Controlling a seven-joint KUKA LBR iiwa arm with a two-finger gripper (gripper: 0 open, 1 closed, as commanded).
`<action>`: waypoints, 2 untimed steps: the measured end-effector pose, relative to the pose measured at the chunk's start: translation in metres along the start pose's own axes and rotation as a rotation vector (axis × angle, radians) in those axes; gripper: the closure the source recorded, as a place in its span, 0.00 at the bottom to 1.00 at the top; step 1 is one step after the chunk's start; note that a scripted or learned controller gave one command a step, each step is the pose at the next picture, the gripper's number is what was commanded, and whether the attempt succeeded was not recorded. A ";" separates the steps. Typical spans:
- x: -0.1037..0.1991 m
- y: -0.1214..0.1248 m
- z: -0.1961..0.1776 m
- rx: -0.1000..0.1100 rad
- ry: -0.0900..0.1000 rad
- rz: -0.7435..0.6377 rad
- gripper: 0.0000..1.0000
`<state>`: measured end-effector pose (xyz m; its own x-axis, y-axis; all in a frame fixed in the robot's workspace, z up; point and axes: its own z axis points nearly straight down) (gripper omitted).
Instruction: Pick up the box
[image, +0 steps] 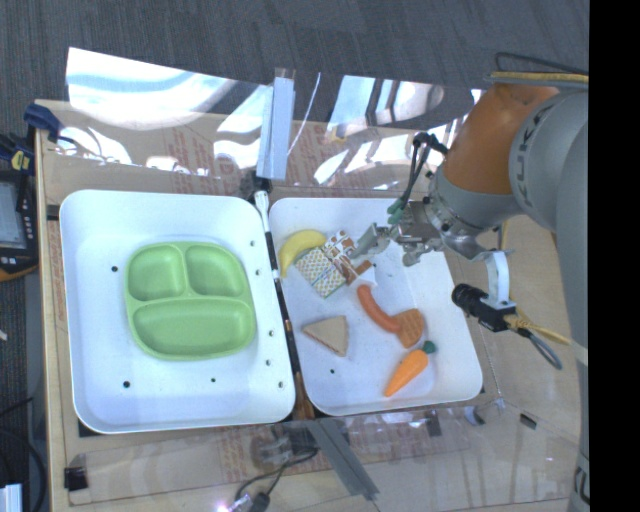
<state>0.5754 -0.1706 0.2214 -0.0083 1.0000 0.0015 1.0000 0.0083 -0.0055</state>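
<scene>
Two white bins (440, 385). Green tray (190, 300) in the left one. Yellow banana (300, 245), box (325, 265) with a green-and-white checked face and red-and-white side, tan bread (330, 335), orange carrot (408, 370) with green top, orange-brown sausage (375, 308).

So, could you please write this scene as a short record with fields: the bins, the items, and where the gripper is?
left bin: holds a green divided plate
right bin: holds the box, banana, sausage, bread slice, carrot
box: patterned, tilted, touching the banana
sausage: right of the bread slice
carrot: near the bin's front right corner
gripper: over the right bin, at the box's right end
grasp: cannot tell from this view
</scene>
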 end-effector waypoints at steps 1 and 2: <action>0.037 0.046 0.108 -0.027 -0.009 -0.067 0.00; 0.043 0.053 0.115 -0.027 -0.016 -0.187 0.00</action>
<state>0.6272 -0.1275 0.1064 -0.1940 0.9809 -0.0157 0.9807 0.1943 0.0203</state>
